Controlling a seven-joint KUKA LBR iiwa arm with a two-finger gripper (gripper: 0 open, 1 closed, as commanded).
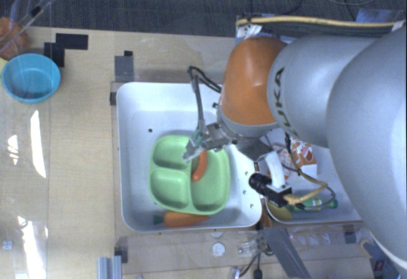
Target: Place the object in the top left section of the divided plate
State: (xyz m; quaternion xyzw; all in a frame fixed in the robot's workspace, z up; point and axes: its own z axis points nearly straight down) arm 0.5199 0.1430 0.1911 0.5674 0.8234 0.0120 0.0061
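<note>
A green divided plate (172, 182) lies in the left white bin (137, 119). A small orange carrot-like object (199, 168) sits over the plate's large right section, close to the ridge that bounds the upper left section. My gripper (195, 147) hangs right above the object's upper end, over the plate's top edge. The wrist and the orange band of the arm (254, 90) hide what lies behind it. Whether the object is between the fingers is not visible.
A second orange piece (182, 218) with a green end lies in the left bin beside the plate's near rim. The right bin (305, 211) holds a printed packet (301, 156) and other items. A blue bowl (30, 77) stands on the bench at the far left.
</note>
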